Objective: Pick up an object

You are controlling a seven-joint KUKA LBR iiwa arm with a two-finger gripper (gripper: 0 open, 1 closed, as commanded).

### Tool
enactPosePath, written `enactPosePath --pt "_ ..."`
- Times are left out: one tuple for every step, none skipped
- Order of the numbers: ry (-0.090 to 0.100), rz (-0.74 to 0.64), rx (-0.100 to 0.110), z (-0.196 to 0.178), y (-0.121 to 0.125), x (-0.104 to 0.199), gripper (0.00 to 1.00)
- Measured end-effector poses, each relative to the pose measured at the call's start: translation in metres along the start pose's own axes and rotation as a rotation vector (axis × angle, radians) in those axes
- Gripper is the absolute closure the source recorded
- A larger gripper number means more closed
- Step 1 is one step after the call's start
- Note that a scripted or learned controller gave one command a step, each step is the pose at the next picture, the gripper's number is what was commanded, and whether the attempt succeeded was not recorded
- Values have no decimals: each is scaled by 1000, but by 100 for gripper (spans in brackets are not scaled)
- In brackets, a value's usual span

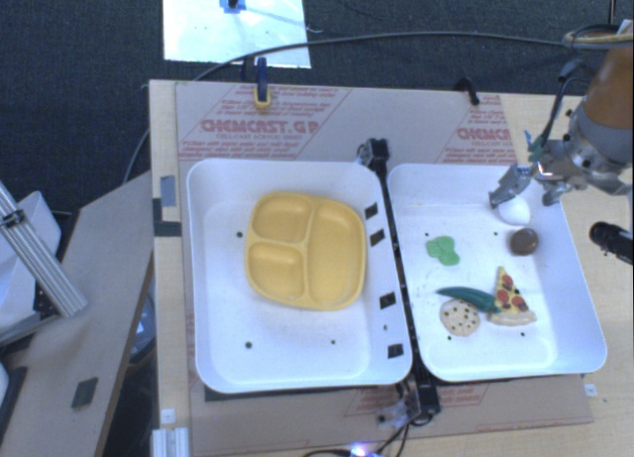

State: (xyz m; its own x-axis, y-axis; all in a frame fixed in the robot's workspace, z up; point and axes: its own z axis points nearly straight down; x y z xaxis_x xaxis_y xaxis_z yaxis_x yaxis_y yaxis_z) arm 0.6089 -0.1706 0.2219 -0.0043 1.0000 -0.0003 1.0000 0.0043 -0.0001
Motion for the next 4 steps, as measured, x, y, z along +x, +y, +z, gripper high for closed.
enactPosePath --pt "0 2 0 42 -2 2 0" --pt "0 3 0 95 0 -7 0" --pt "-2 3 -6 81 1 -7 100" --pt "-1 0 -6 20 -3 -4 100"
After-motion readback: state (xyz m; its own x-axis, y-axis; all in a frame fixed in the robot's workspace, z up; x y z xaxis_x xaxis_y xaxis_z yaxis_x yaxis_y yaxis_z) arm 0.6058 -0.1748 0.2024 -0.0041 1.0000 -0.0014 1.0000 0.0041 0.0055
